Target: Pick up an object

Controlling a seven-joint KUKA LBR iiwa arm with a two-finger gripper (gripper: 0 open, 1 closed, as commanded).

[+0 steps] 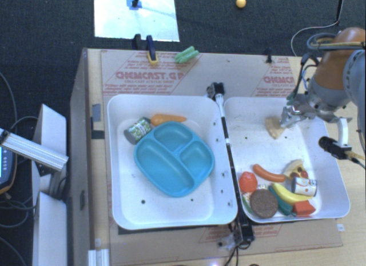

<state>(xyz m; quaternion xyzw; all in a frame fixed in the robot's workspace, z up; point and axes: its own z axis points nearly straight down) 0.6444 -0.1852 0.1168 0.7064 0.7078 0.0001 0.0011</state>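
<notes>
We take the blue divided plate in the left bin as our landmark.

Nearest the camera, well to the plate's right in the near part of the right bin, we find a cluster of toy food. It comprises a brown round patty, a red tomato, a sausage, a banana, a small can and an orange block. These items lie touching or just beside one another.

Touching the plate's far-left edge, we note a small green-labelled can lying on its side. A carrot lies just beyond the plate's far edge.

Farther back and well to the plate's right, in the far part of the right bin, a tan wedge-shaped piece rests on the bin floor. The gripper sits directly at this piece, on its right side. We cannot tell how the jaws stand, nor whether they grip the piece.

Beyond the plate, on the far part of the counter, lies a green item.
</notes>
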